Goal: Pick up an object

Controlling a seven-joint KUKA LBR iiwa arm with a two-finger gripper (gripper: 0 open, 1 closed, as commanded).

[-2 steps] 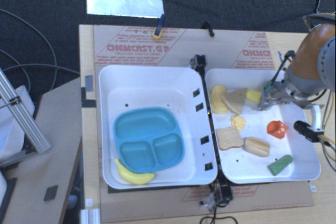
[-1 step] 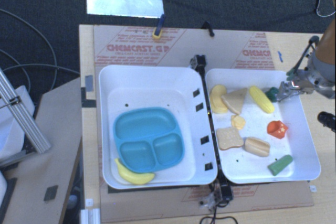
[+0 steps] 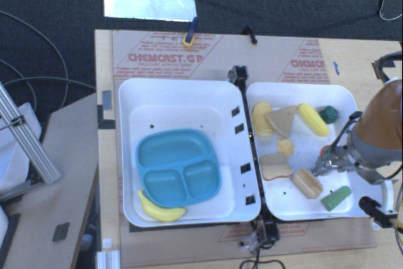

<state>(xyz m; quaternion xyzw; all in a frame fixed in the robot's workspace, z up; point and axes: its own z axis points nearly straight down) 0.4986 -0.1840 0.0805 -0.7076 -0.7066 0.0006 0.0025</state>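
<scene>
Bench (image 3: pixel 164 50) carries two white bins; left bin (image 3: pixel 182 94) holds a blue tray (image 3: pixel 178 167) with a banana (image 3: pixel 160 210) at its lower edge. Right bin (image 3: pixel 343 97) is crowded with toy food, its right side open. Gripper (image 3: pixel 327 164) sits above the bread roll (image 3: pixel 306 183); finger state cannot be told.
</scene>
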